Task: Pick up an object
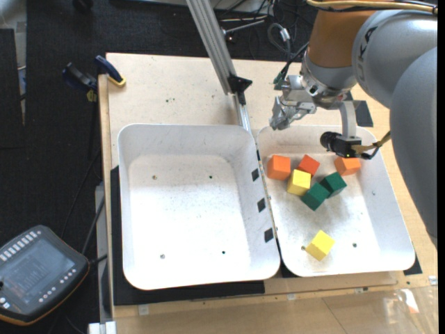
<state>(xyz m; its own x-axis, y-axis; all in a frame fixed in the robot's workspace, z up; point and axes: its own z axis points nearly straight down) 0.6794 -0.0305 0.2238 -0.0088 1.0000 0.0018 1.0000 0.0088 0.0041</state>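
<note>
Nearest the camera, a yellow cube (320, 245) sits turned corner-on near the front edge of the right bin (389, 242). Orange (279, 167), yellow (300, 182) and green cubes (325, 190) cluster toward the bin's rear. Gripper (281, 120) hangs over the rear-left corner, gripping no cube; finger spacing is indiscernible.

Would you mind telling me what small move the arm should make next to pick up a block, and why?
Probably shift toward the camera and descend over the orange cube. The gripper hangs above the right white bin's far rim, holding nothing, and that cube lies nearest, slightly apart from the yellow cube beside it.
</note>
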